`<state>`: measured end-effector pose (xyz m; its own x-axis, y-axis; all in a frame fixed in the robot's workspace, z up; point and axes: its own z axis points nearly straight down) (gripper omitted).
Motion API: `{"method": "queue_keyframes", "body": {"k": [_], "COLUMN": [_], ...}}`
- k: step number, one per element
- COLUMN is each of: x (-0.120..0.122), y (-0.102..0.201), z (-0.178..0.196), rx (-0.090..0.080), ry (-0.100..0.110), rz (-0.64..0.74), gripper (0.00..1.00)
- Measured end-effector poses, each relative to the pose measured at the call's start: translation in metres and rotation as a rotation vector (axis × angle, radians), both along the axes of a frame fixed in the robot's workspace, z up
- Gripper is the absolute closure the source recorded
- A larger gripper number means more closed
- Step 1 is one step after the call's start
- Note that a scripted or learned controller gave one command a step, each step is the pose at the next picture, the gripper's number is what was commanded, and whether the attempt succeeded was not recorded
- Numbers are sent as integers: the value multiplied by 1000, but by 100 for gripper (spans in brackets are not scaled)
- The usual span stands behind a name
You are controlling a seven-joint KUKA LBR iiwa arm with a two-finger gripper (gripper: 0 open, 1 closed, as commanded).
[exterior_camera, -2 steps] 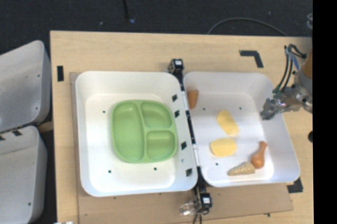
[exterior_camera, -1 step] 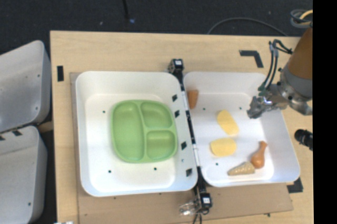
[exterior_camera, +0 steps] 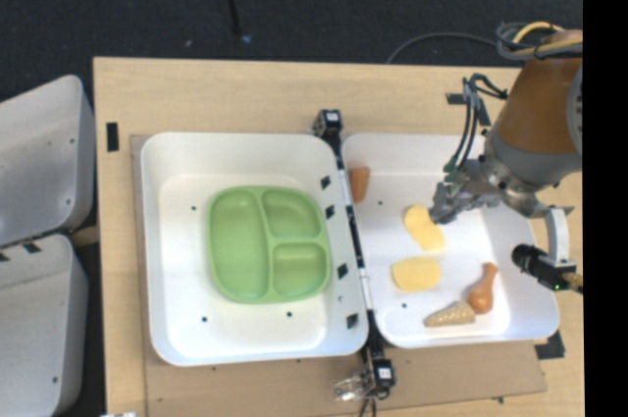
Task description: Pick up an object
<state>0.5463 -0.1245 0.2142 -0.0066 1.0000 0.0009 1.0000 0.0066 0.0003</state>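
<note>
While the gripper (exterior_camera: 444,206) hangs over the right bin (exterior_camera: 388,160), whether it grips anything cannot be told; a yellow piece (exterior_camera: 424,229) lies just beside it; another yellow piece (exterior_camera: 417,274), a drumstick (exterior_camera: 482,288) and a cone (exterior_camera: 449,314) lie nearer the front; a green plate (exterior_camera: 267,243) sits in the left bin (exterior_camera: 177,209).

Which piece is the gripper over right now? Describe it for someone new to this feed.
Find the right bin, the one without the green divided plate. The gripper hangs at the upper of two pale yellow pieces. It is rounder than the flatter yellow piece below it and paler than the orange items.
</note>
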Motion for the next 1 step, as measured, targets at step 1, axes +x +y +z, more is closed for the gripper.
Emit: {"method": "queue_keyframes", "body": {"k": [1], "x": [-12], "y": [56], "z": [10], "rx": [1], "ry": [0], "rz": [1], "gripper": [100]}}
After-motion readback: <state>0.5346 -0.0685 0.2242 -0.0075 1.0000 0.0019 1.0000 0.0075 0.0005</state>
